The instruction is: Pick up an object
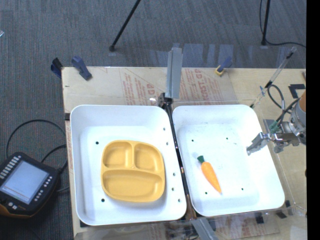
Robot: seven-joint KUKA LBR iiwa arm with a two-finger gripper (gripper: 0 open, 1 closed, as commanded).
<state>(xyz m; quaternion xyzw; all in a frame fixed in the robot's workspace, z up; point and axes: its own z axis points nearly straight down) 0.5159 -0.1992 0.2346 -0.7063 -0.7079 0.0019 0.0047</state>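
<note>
Two shallow white bins sit side by side on the desk (115, 86), and the carrot (210, 173) is the landmark here. It is a small orange toy with a green top, lying flat on the floor of the right bin (225, 115), roughly in the middle and a little toward the near wall, its green end pointing up and to the left. Nothing touches it.

The claw (256, 145) hangs to the right of the carrot and slightly farther back, over the right bin's right side near its rim, well apart from the carrot. At this angle I cannot tell whether it is apart or together; nothing shows between its tips. Cables loop above it.

To the left of the carrot, across the divider between the bins, the left bin (120, 115) holds a yellow divided tray (133, 171) with three compartments. Farther left still, off the desk, a handheld control pendant (25, 184) rests on the grey carpet.
</note>
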